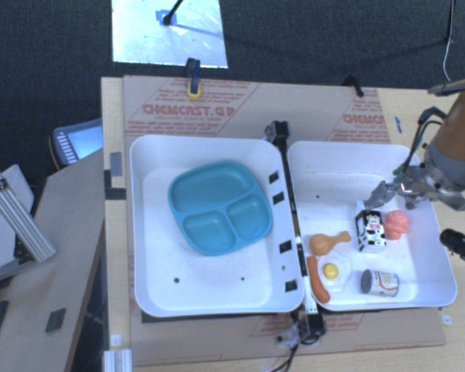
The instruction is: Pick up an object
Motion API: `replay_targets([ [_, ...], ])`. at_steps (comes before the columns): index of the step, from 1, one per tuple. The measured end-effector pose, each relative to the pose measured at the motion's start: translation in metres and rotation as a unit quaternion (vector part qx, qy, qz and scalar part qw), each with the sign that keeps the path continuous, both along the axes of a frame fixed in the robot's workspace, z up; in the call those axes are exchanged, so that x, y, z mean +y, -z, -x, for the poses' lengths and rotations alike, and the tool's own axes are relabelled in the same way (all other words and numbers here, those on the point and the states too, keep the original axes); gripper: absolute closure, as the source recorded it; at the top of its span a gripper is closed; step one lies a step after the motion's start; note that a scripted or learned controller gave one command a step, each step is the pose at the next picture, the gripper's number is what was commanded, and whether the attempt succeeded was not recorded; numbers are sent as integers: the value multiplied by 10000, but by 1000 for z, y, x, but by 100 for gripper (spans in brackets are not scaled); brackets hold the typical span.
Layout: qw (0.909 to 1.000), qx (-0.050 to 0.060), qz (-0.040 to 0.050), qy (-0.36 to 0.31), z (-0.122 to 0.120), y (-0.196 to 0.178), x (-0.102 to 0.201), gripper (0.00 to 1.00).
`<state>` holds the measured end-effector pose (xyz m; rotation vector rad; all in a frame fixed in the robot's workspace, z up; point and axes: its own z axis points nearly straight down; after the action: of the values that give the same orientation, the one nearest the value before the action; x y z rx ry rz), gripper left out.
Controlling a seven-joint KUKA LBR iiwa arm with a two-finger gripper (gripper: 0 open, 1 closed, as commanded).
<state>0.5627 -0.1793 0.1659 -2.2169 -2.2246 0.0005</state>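
In the right-hand bin (446,285), the gripper (381,194) hovers just above a black-and-white toy cow (371,230), with a pink ball (397,222) touching the cow's right side. Whether the jaws stand wide or narrow I cannot tell (they are too small and blurred). The cow looks light, stiff and smooth; taking it across its narrow body seems safest.

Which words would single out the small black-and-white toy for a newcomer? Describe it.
Start at the right-hand shallow white bin. Near its middle, left of the pink rounded toy and right of the orange drumstick-shaped toy, stands the small black-and-white toy. It is the only black-and-white patterned piece among orange, pink and yellow neighbours.
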Motion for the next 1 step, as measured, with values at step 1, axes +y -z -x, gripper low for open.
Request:
replay_targets([
  [1,10000,-75,33,6,6,48,-2,0],
])
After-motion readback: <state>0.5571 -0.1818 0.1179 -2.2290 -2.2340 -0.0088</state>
